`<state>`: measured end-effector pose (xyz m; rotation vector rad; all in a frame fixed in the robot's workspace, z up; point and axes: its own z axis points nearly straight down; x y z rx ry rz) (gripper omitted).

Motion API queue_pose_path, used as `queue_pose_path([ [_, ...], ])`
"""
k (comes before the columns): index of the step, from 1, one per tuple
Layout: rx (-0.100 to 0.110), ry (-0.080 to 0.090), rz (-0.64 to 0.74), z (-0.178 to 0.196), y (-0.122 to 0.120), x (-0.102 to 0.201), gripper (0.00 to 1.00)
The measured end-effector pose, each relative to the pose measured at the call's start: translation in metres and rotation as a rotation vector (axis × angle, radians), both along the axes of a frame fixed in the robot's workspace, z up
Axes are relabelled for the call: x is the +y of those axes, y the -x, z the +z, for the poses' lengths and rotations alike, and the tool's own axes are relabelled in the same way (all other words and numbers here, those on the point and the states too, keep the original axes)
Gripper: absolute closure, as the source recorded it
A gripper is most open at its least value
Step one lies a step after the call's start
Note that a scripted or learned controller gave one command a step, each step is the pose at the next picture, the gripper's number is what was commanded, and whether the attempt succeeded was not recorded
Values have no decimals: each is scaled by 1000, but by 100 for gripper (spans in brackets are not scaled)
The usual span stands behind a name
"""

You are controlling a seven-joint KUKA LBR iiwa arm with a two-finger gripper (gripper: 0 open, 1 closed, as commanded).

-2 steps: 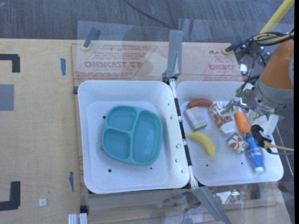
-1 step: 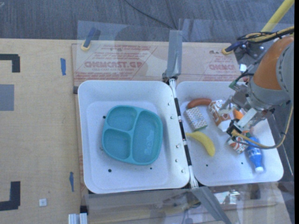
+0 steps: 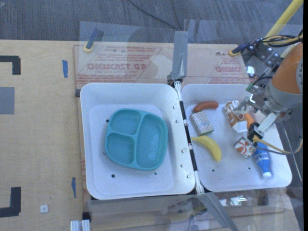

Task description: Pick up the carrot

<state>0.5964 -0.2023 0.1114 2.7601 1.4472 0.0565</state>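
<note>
The carrot (image 3: 249, 120) shows as a small orange piece in the right bin (image 3: 226, 177), wedged between a white-and-brown carton (image 3: 233, 113) and the arm. My gripper (image 3: 255, 110) hangs right over the carrot's right end and hides most of it. The view does not show whether anything is held.
Also in the right bin are a reddish sausage (image 3: 205, 106), a small patterned box (image 3: 202, 122), a banana (image 3: 209, 147), a second small carton (image 3: 243, 147) and a blue bottle (image 3: 263, 162). The left bin (image 3: 91, 129) holds a teal divided plate (image 3: 136, 139).
</note>
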Motion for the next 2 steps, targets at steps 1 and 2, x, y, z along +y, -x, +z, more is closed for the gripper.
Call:
queue_pose_path([
  [1, 8, 0, 49, -3, -9, -2, 0],
  [2, 8, 0, 73, -3, -13, -3, 0],
])
